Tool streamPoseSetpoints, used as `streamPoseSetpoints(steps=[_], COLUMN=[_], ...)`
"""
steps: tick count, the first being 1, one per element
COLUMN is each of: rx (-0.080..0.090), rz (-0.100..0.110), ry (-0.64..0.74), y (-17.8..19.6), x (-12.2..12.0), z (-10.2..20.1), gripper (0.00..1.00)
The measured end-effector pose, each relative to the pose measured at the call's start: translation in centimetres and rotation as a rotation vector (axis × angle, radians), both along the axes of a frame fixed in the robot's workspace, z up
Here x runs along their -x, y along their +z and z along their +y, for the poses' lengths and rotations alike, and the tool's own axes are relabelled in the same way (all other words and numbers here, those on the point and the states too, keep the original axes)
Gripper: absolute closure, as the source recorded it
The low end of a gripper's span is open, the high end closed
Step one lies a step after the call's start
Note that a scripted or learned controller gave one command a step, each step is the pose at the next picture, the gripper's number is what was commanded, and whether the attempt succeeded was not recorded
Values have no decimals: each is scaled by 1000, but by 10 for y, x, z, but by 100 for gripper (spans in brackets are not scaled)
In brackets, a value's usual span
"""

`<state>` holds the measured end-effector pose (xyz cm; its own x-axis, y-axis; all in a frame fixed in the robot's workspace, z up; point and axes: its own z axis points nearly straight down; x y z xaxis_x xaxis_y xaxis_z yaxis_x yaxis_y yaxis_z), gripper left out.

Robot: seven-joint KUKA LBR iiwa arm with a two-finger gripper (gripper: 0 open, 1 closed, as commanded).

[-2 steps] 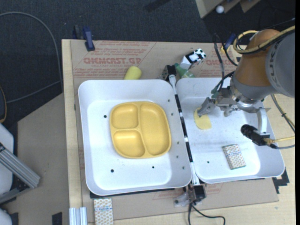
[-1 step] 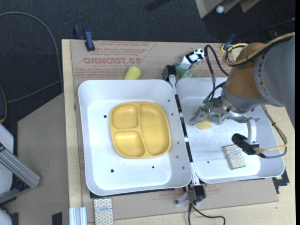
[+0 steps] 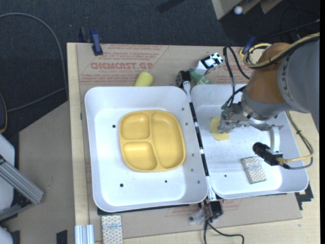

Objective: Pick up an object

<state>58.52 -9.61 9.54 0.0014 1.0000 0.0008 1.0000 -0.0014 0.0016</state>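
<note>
Camera view: red "CHEMCAST" lettering (image 3: 122,65) on cardboard (image 3: 76,75) behind white bins (image 3: 101,187)

Overhead, slanted, above both bins (image 3: 96,136)

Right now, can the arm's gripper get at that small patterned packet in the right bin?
Probably yes. The patterned packet lies flat in the right bin with nothing on it, close to the gripper, which sits over a pale yellow object.

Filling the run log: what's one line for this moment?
hand: low in right bin | at pale yellow object | grasp: unclear | yellow divided plate: left bin
</note>
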Motion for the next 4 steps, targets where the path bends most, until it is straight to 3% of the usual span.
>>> streamPoseSetpoints(steps=[1,2,3,4], rx=[0,2,1,-7], rz=[4,0,1,0], ry=[0,1,2,7], y=[-11,16,15,-10], x=[65,19,19,-49], z=[-15,-38,-38,-123], gripper=[100,100,0,0])
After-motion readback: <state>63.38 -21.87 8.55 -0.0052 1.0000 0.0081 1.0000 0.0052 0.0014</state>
